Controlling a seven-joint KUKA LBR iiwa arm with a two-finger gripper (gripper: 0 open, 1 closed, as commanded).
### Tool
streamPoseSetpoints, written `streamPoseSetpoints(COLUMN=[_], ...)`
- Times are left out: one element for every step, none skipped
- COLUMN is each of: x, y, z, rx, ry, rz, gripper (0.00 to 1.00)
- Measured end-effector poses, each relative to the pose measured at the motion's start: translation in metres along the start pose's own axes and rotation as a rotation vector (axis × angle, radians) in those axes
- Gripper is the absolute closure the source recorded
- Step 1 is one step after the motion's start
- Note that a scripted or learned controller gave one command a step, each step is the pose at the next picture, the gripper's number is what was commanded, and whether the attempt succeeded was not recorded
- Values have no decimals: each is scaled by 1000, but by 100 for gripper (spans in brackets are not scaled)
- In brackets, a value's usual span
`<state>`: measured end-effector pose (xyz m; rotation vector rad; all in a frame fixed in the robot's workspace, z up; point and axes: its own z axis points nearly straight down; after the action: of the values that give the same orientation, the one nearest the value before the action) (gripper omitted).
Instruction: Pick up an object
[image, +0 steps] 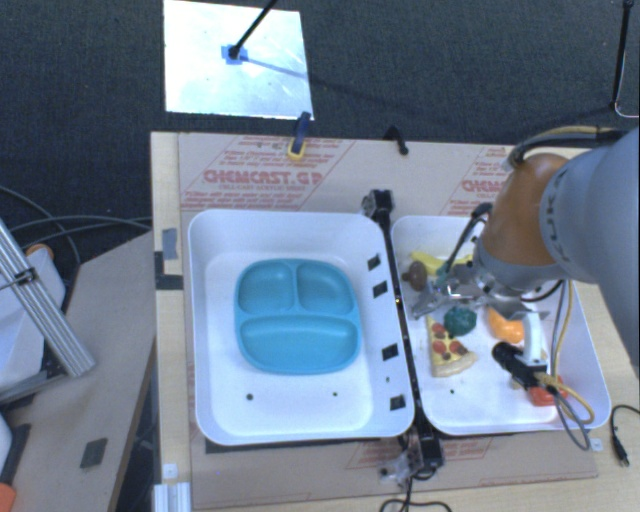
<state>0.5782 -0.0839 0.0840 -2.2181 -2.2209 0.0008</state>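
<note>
The gripper (447, 296) is poised in the right bin (590, 385), the teal toy (461, 321) just on its near side; whether the jaws are apart cannot be told.

The pincer (447, 300) hangs in the right bin (580, 395), just above a pizza slice (448, 350). Left of it, a blue plate (297, 316) lies in the other bin (215, 240).
</note>
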Motion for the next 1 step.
streamPoseSetpoints(x=[91], y=[-55], z=[-107], rx=[-12], ry=[0], rz=[-6], gripper=[0])
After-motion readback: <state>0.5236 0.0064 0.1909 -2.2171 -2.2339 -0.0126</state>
